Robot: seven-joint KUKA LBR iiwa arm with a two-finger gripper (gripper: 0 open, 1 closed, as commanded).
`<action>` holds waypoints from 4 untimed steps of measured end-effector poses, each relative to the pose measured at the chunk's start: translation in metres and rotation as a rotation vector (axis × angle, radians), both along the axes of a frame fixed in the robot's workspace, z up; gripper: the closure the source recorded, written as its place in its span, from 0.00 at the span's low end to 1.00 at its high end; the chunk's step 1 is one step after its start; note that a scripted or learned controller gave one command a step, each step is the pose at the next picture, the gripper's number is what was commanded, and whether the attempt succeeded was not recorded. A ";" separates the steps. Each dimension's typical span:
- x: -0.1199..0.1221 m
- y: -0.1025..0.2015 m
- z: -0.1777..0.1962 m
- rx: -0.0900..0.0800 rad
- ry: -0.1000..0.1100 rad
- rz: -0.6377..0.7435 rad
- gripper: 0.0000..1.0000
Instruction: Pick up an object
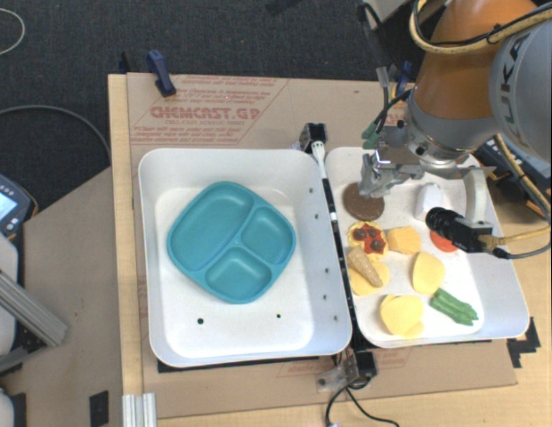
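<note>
Camera view: the arm's tool [376, 178] hangs low over the right bin [512, 314], its tip just above a brown disc [363, 205] near the bin's left wall, which looks like the chosen target. Whether the tool is wide or narrow cannot be told. Toy foods crowd the same bin: yellow pieces [401, 314], a green pod [453, 307]. A teal tray [230, 241] lies alone in the left bin [160, 327] on the table [125, 149].

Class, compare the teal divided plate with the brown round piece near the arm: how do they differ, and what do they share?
The teal divided plate is far larger than the brown round piece. The plate has three compartments; the brown piece looks plain. The plate lies alone in the left bin; the brown piece shares the right bin with other toy foods. Both lie flat.
</note>
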State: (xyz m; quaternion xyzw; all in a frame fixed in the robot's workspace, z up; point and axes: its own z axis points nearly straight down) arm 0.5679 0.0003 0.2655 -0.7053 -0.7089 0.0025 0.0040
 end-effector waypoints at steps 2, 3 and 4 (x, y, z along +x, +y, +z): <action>-0.090 0.059 0.004 0.000 -0.005 0.002 1.00; -0.057 0.021 -0.086 -0.004 -0.001 -0.010 1.00; -0.084 0.060 0.034 0.002 -0.021 0.000 1.00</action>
